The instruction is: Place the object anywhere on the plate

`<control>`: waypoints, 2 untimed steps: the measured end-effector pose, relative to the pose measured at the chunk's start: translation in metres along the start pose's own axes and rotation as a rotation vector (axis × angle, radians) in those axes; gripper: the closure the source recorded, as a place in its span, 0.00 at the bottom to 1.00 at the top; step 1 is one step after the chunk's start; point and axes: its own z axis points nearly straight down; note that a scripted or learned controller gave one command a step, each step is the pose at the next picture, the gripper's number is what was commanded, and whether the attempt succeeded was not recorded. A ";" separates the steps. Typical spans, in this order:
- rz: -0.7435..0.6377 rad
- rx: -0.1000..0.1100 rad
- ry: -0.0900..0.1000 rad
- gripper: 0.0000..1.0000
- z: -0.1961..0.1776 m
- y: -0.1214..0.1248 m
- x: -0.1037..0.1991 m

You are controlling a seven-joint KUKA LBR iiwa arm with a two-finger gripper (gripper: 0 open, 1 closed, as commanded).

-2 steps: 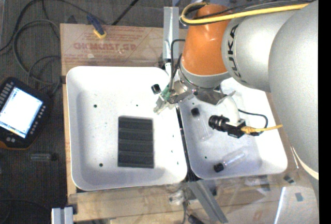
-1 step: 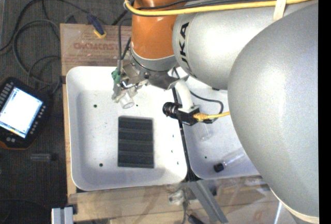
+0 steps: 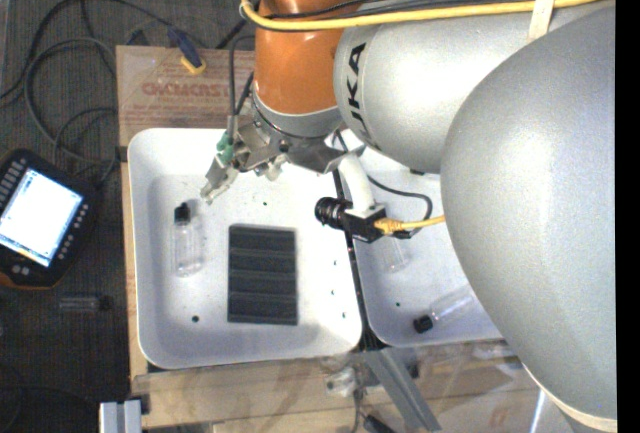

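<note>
A small clear bottle [image 3: 185, 241] with a black cap lies in the left bin [image 3: 148, 321], near its left wall, cap pointing to the far side. A black ribbed rectangular plate [image 3: 263, 273] lies flat in the middle of the same bin, just right of the bottle. My gripper [image 3: 213, 183] hangs over the far left part of this bin, slightly beyond and to the right of the bottle's cap and left of the plate's far edge. Nothing shows in its grip.
The grey arm with its orange band [image 3: 300, 31] covers the upper right and most of the right bin [image 3: 400, 326]. A second clear bottle [image 3: 447, 309] with a black cap lies in that bin. A teach pendant [image 3: 40, 221] rests on the floor at left.
</note>
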 end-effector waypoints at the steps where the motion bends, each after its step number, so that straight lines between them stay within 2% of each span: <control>1: 0.390 0.004 0.001 0.00 0.049 -0.043 0.058; 2: 0.325 0.000 -0.002 0.00 -0.072 -0.077 0.051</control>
